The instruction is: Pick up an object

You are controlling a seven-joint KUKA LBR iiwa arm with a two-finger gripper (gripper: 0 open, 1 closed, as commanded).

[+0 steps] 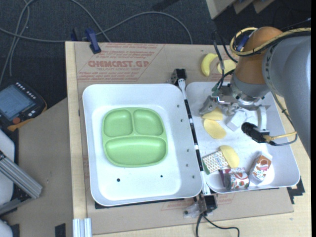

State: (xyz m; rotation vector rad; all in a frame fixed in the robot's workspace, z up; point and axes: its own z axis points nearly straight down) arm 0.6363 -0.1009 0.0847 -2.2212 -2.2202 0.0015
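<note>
- Your arm (289, 58) reaches into the right bin (291, 169).
- Left bin (94, 132) holds a green divided plate (134, 136).
- Your gripper (223, 108) sits low at the far left of the right bin; spread or pinched, you cannot tell.
- Yellow pieces (215, 127) lie just below it, possibly touching.

I see a green tray (134, 137) in the left bin (94, 147), a blue clamp (92, 40) upper left, a pendant (16, 105) far left.

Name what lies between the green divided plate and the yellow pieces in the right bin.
In the camera view, the two bins' adjoining white rims lie between the green plate and the yellow pieces.
</note>
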